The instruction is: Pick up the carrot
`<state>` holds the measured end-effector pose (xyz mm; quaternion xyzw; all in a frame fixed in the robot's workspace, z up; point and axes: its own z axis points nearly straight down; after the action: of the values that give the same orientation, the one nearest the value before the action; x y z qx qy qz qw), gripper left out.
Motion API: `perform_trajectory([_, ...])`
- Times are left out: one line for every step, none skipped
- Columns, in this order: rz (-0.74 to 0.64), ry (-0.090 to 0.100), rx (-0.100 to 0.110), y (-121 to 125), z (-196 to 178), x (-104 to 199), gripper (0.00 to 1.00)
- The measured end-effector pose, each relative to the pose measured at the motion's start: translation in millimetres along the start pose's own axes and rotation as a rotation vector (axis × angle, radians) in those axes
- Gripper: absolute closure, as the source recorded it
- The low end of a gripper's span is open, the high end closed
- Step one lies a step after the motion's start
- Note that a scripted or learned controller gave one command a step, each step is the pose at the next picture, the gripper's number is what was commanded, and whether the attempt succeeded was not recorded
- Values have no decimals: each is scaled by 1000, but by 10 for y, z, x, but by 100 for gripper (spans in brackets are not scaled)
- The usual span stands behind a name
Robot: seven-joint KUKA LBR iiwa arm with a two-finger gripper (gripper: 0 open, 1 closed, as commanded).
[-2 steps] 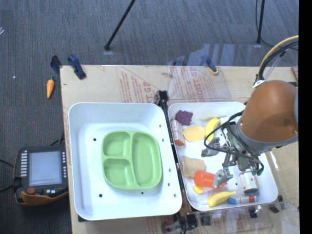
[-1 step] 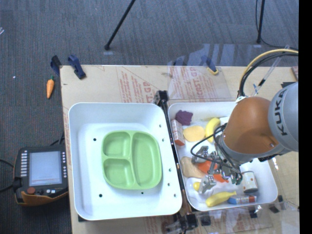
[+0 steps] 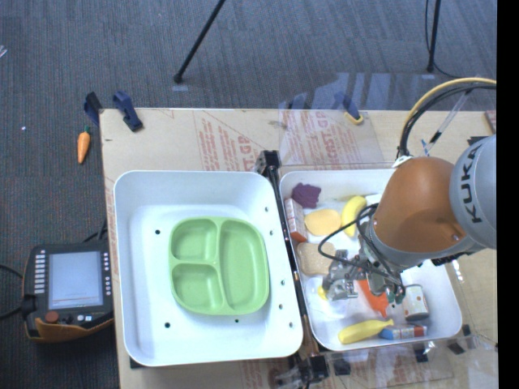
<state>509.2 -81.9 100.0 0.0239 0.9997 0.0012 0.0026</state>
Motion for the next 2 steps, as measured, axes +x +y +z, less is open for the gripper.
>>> perform_trajectory([-229, -10, 1, 362, -1447, -519, 100])
perform_trajectory([-228, 3, 0, 357, -1390, -491, 0])
